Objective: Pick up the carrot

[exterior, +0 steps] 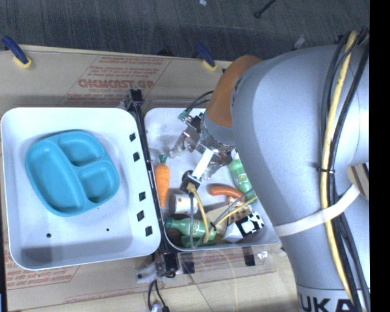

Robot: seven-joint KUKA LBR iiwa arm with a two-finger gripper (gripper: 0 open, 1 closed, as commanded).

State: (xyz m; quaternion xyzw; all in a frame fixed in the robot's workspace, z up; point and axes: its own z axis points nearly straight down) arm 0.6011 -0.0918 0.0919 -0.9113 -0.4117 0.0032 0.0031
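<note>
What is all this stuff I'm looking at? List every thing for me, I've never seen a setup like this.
left bin: 1, white, left on the bench
divided plate: 1, blue, in the left bin
right bin: 1, white, beside the left bin
carrot: 1, orange, along the right bin's left wall
sausage-like piece: 1, reddish orange, mid right bin
green bottle: 1, just right of the sausage-like piece
dark green item: 1, near the right bin's front wall
clamps: 2, blue, far edge of the bench
arm: 1, grey with orange band, entering from the right
gripper: 1, metallic, over the right bin
</note>
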